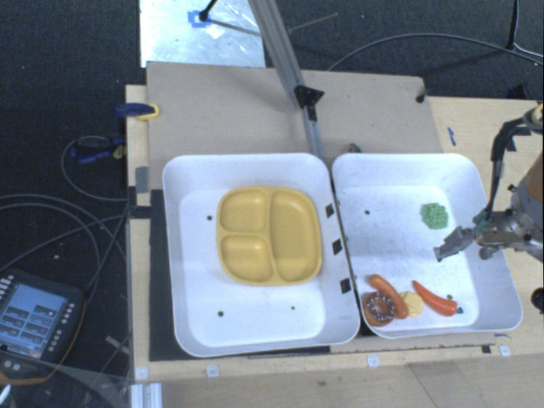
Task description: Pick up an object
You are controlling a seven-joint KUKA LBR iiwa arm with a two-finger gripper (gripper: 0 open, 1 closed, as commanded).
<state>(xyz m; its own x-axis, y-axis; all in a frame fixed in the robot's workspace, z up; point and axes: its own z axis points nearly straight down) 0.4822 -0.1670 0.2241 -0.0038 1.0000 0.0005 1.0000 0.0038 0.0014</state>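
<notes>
In the right bin (pixel 399 185) lie a green broccoli piece (pixel 434 216), a red-orange sausage (pixel 387 293), a chocolate doughnut (pixel 377 309), a small yellow piece (pixel 413 303) and an orange carrot-like piece (pixel 434 298). My gripper (pixel 450 246) reaches in from the right edge and hovers over the bin's right side, below the broccoli and above the carrot piece. Nothing shows between its fingers.
A yellow three-compartment plate (pixel 270 234) rests in the left bin (pixel 195 313). A grey pole (pixel 285 49) slants across the bench behind the bins. Cables and a teach pendant (pixel 34 313) lie on the floor at left.
</notes>
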